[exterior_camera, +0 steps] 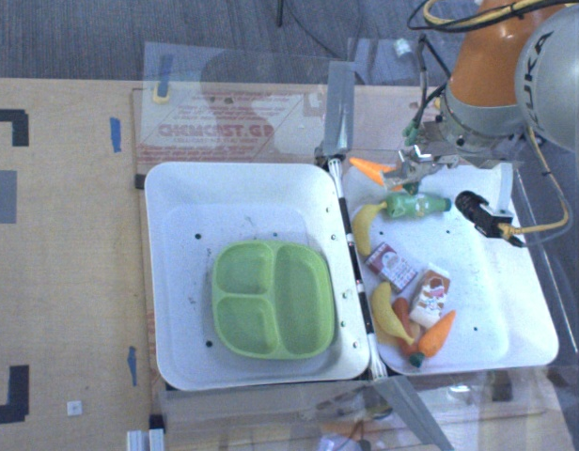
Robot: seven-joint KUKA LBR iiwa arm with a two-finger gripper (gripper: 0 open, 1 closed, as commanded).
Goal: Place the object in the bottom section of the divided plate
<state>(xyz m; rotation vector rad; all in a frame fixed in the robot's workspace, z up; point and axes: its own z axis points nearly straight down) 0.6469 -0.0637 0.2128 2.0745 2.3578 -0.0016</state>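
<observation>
**Sitting unfilled, the divided plate waits in the left bin**

Lying flat in the left bin [177, 205], toward its near right part, the green divided plate [273, 300] shows three sections, none with anything in it: one long section on its right side and two smaller ones on its left.

Across the rim, the right bin [515, 299] carries the loose things. Counted: two bananas, one [365, 225] near the bin's left wall and another [389, 312] further toward the camera; two carrots, one [369, 169] at the far left corner and one [437, 334] at the near end; one green bottle [414, 204] lying on its side; one dark red packet [393, 266]; one small white carton [430, 297]. The near banana, carton and near carrot lie touching in a cluster.

The claw [411, 165] hangs over the far left part of the right bin, just above the green bottle and beside the far carrot. How wide it stands cannot be told, and nothing can be seen held in it.

Both bins rest on the counter [64, 280].
</observation>
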